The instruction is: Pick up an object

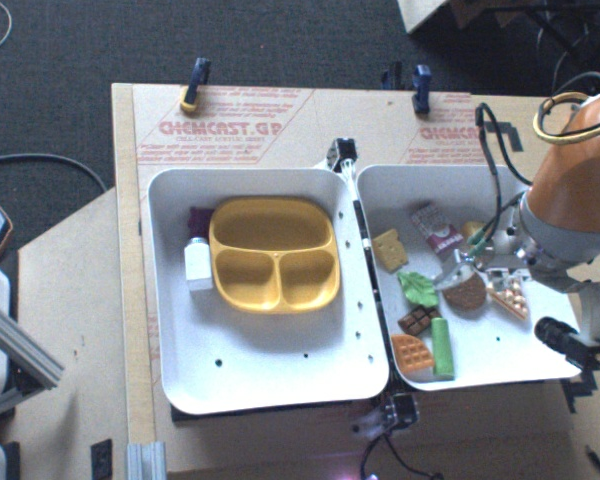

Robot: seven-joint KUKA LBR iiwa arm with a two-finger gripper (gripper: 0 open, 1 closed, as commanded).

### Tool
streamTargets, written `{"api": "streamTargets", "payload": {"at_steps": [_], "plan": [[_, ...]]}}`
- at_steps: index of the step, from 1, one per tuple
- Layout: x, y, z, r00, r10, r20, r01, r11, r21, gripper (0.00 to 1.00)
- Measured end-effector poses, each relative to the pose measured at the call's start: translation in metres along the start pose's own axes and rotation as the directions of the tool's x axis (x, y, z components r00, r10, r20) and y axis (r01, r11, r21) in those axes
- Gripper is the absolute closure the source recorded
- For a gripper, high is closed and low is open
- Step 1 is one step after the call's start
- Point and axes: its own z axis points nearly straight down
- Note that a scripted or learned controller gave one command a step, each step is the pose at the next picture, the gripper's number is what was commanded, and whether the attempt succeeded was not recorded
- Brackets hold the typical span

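Hovering low over the middle of the right bin point(520, 363), the pincer point(467, 268) sits at the end of the grey arm point(570, 183) that comes in from three o'clock. Whether its fingers are apart or together cannot be told; the metal tip is too small and cluttered to read, and nothing is plainly caught between them.

Just below the tip, at about six o'clock and seemingly touching it, lies a brown round piece point(465, 295), the likeliest thing for the task. At three o'clock of that piece rests a waffle-like wedge point(511, 298). At nine o'clock of the tip is a green leafy toy point(417, 287), and beyond it, toward ten o'clock, a tan cracker-like square point(389, 249). At eleven o'clock lies a small pinkish packet point(436, 228). Down at seven o'clock sit a chocolate-coloured block point(418, 320), an orange waffle point(411, 353) and a green stick point(442, 347) side by side.

Well off at nine o'clock, the left bin point(180, 368) holds a yellow divided tray point(274, 254), with a small white bottle point(198, 263) touching its left edge.

As a judgement, the task is at the reach-and-close stage: the approach looks made, while a firm grasp and the lift are not yet shown.
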Motion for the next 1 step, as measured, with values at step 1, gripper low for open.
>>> {"api": "streamTargets", "payload": {"at_steps": [1], "plan": [[0.0000,0.0031,-0.0061,1.000,-0.003,0.002,0.003,1.000,-0.013,0.00]]}}
